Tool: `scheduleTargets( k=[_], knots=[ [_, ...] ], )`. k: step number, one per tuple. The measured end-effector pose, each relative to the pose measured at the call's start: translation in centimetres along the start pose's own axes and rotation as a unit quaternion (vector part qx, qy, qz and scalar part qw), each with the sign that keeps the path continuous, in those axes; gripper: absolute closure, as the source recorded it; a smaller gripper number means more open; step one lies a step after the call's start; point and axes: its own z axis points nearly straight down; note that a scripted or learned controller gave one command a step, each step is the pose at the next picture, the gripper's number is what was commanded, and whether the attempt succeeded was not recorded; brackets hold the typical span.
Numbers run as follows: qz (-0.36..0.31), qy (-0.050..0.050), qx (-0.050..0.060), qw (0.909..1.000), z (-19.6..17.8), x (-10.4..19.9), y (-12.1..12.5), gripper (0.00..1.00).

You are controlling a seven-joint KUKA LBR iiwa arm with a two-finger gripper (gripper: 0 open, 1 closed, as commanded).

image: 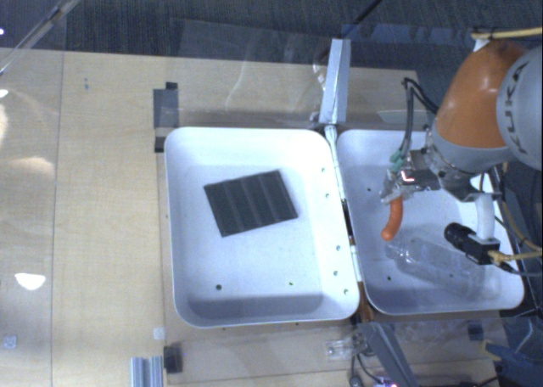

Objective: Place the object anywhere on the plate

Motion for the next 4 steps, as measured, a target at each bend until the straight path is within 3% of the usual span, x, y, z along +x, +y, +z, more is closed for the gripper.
scheduleTargets(
  k=[1,2,3,4],
  knots=[
    [-0.119,0.0,-0.001,0.9929,-10.9,8.4,0.1,1.0],
    [-0.167,0.0,-0.002,0.986,-24.2,14.2,-0.1,1.0],
    [-0.167,0.0,-0.002,0.986,-24.2,14.2,-0.1,0.0],
    [-0.019,0.0,-0.001,0.9998,-24.1,11.8,0.7,0.0]
  ],
)
